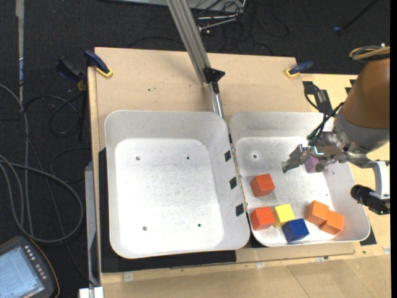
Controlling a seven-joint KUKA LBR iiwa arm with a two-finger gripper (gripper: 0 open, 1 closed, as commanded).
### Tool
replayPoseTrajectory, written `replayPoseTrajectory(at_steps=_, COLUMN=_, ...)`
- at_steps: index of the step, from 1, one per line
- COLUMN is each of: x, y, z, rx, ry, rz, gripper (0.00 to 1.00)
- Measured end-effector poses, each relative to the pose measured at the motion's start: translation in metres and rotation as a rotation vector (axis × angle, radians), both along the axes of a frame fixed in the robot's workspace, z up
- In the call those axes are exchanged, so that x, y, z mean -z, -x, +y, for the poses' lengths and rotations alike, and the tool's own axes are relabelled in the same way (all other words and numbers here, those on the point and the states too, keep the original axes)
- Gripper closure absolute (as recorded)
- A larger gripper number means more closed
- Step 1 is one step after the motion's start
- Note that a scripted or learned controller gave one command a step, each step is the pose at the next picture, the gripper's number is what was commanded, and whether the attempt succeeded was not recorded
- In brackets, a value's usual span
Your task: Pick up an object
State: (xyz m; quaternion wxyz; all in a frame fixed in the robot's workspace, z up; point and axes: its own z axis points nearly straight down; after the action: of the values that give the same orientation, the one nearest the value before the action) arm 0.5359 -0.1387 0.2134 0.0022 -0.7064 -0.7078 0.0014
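Pincer point(296, 161) hangs over the right bin point(347, 236), jaws apart, gripping nothing — blocks huddle low, orange cube point(262, 184) nearest, likeliest target.

Your arm point(370, 107) comes in from three o'clock, its orange band uppermost and the grey wrist below it. It slopes down toward nine o'clock. The gripper point(294, 161) points to about eight o'clock.
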Motion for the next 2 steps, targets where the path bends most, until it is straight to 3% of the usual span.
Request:
replayPoseTrajectory(at_steps=1, x=-0.002, y=-0.001, z=0.0, rx=0.002, ry=0.001, rz=-0.005, gripper=0.0)
replayPoseTrajectory(at_steps=2, x=0.045, y=-0.006, z=-0.006, rx=0.003, ry=0.001, rz=0.0, gripper=0.0)
